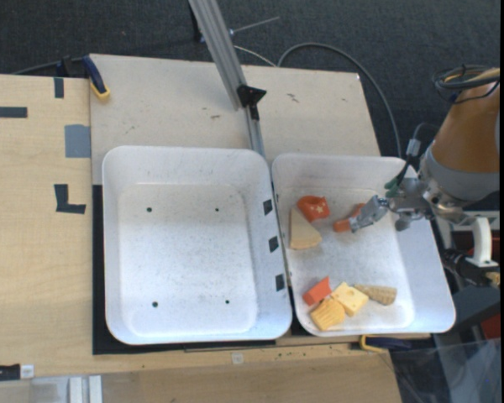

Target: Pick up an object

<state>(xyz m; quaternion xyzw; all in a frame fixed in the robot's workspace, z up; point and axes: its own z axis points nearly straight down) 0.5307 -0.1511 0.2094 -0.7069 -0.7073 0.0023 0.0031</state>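
1. Pale wooden desk (193, 107) carries two white bins; the left bin (185, 162) sits beside the right bin (424, 305), which holds food-shaped toys.
2. Gripper (363, 217) hovers low over a small orange-red piece (343, 224); whether it is apart or together cannot be told.
3. A red tomato-like toy (313, 207) and a tan wedge (303, 232) lie just left.
4. Best practice, by judgement: centre over the piece, descend squarely, then clamp.

Out beyond my reach, dark grey carpeted floor (361, 15) spreads behind the pale wooden bench top (176, 112). A slanted silver aluminium rail (218, 36) crosses it, ending at a black bracket (250, 96). Far across from me lies a light plywood board (25, 225) with grey tape patches (77, 139); a blue-and-yellow clamp (96, 78) grips the bench corner.
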